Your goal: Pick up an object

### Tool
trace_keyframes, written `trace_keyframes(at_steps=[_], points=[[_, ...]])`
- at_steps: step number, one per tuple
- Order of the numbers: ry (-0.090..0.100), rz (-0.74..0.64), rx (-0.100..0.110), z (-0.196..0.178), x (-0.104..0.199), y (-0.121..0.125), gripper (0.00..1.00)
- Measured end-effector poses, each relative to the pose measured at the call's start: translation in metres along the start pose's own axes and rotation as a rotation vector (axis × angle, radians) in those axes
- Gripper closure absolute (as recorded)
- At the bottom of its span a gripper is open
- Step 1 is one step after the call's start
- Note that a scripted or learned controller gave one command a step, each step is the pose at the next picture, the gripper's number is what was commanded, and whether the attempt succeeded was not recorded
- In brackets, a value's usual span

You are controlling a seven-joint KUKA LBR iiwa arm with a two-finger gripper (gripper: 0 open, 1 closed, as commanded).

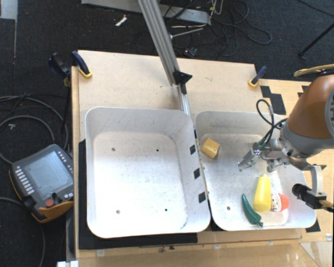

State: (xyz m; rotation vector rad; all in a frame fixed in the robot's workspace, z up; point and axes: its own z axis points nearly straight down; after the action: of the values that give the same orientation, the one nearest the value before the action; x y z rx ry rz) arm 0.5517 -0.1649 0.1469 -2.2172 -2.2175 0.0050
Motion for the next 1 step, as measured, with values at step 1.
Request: trace_keyframes(at_steps=[1], points=[[-0.002,0.001,-0.005,0.0527,0.0006,0.0002,0.0]])
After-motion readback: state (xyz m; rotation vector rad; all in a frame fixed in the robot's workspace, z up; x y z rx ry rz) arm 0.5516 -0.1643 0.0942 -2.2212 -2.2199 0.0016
